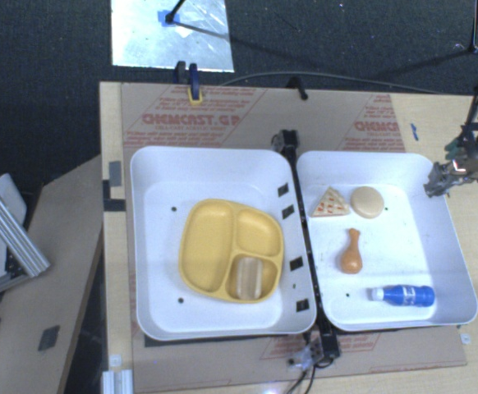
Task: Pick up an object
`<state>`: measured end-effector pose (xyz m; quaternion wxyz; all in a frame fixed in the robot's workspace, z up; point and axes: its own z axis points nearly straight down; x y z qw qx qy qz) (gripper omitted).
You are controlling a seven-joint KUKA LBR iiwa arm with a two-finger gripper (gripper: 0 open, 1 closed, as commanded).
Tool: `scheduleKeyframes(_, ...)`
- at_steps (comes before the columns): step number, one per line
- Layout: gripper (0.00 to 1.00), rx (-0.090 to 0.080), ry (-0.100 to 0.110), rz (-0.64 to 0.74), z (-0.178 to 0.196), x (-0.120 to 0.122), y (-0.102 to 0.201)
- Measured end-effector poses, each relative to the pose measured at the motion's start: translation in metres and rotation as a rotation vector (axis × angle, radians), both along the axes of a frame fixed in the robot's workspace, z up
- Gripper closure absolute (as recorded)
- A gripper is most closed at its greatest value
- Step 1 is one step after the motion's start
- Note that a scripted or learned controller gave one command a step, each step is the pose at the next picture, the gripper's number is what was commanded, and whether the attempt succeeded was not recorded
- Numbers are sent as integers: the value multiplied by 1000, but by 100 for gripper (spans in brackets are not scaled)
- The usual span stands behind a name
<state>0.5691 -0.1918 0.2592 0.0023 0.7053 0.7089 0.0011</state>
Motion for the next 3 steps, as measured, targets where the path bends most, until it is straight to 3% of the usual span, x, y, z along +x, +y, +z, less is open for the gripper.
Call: scheduleKeyframes(3,100,2,3,3,-5,42,140)
